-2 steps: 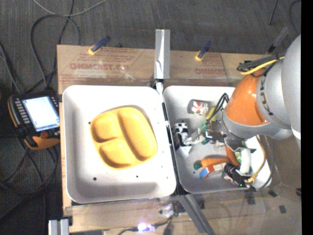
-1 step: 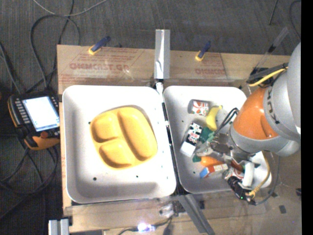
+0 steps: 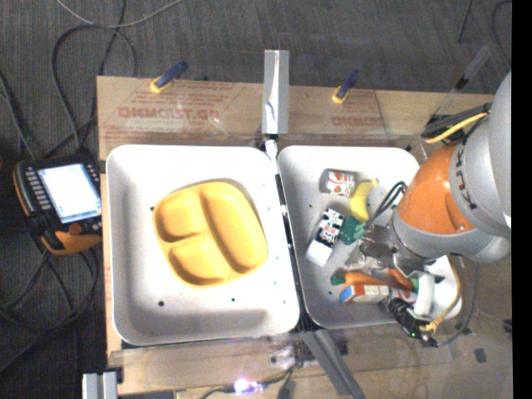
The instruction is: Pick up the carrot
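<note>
The carrot (image 3: pixel 376 279) is a small orange toy with a green top. It lies near the front of the right bin (image 3: pixel 301 223), with its green end pointing left. My gripper (image 3: pixel 376 254) hangs from the arm's orange band directly over the carrot, close above it or touching it. The wrist hides the carrot's right end and how the gripper meets it.
Around the gripper in the right bin are a red-and-white can (image 3: pixel 337 181), a yellow object (image 3: pixel 363 196), a green piece (image 3: pixel 352 229), a white printed box (image 3: pixel 326 233) and a white-and-orange item (image 3: pixel 366 294). A yellow divided plate (image 3: pixel 212 231) sits in the left bin (image 3: pixel 125 223).
</note>
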`<state>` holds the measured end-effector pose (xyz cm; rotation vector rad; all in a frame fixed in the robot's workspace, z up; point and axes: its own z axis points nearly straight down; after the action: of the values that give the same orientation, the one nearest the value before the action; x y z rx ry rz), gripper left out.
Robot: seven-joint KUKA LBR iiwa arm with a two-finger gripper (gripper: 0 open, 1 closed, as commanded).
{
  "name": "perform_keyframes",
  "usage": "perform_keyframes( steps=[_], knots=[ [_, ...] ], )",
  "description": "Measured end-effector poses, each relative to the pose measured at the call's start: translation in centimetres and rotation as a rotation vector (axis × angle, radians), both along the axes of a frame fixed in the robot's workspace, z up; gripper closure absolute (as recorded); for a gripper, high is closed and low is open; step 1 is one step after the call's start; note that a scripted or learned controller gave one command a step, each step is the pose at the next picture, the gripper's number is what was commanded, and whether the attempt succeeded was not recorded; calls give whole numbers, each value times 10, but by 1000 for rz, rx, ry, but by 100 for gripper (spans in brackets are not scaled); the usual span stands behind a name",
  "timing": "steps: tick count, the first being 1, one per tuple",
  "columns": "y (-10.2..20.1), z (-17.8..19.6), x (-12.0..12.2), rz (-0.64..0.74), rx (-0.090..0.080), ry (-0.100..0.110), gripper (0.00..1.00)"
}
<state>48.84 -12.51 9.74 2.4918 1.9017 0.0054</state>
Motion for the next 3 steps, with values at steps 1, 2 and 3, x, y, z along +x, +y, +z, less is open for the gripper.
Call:
perform_keyframes(
  steps=[1, 2, 3],
  knots=[
    [36, 84, 10, 172, 4, 16, 100],
    [36, 84, 10, 172, 3, 16, 0],
    [21, -9, -3, 344, 3, 5, 0]
  ],
)
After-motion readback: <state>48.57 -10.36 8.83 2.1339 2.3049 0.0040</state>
